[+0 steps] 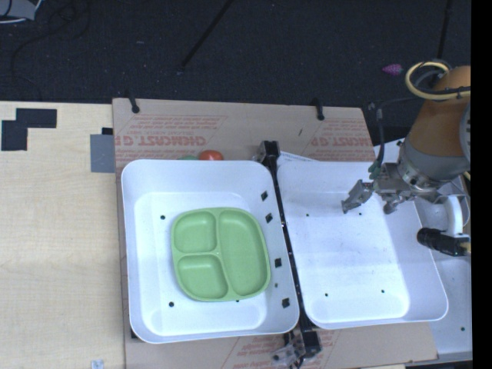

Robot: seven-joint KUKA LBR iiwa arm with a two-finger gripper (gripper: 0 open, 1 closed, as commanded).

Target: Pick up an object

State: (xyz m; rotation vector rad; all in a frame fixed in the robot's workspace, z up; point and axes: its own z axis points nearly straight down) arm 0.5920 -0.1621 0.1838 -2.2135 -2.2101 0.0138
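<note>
Arm (438, 133) reaching in from the right, gripper (374, 197) hanging over the right bin's (346, 283) upper right part, fingers spread apart, nothing showing between them. Green plate (221, 254), three compartments, lying flat in the middle of the left bin (146, 283), well apart from the gripper. A small red thing (211, 156) peeking out just behind the left bin's far rim

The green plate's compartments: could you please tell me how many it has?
3. On the green plate in the left bin, two small compartments sit on its left side, upper and lower, and one long compartment runs down its right side.
</note>
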